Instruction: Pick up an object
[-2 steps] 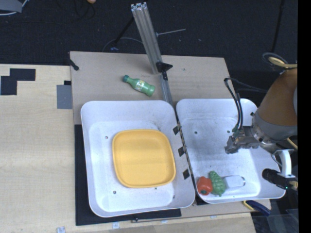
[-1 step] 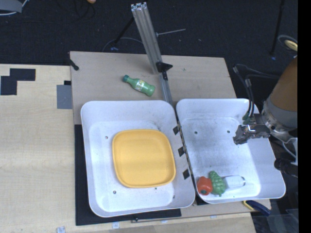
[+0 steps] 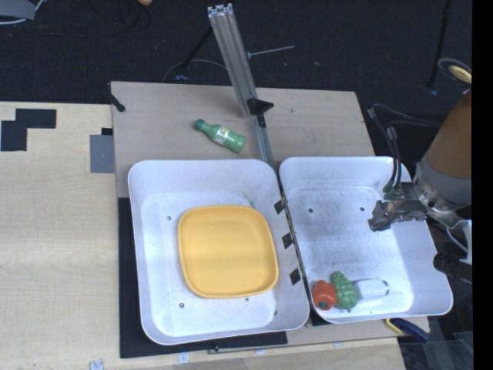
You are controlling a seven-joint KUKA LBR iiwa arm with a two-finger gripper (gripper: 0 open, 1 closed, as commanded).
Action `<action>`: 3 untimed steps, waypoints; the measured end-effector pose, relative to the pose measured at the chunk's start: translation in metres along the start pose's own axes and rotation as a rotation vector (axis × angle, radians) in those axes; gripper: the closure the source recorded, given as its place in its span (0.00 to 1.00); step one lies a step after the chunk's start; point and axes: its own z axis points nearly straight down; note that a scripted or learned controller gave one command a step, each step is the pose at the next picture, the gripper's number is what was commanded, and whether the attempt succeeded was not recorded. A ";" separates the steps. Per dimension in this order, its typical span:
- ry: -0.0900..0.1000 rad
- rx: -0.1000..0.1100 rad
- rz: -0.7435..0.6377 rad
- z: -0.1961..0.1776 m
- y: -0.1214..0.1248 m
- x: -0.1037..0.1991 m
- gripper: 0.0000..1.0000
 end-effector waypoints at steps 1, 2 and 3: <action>0.001 -0.001 -0.004 -0.002 0.009 0.061 1.00; 0.001 0.001 -0.003 0.006 0.013 0.111 1.00; 0.001 -0.001 -0.003 -0.006 0.010 0.161 1.00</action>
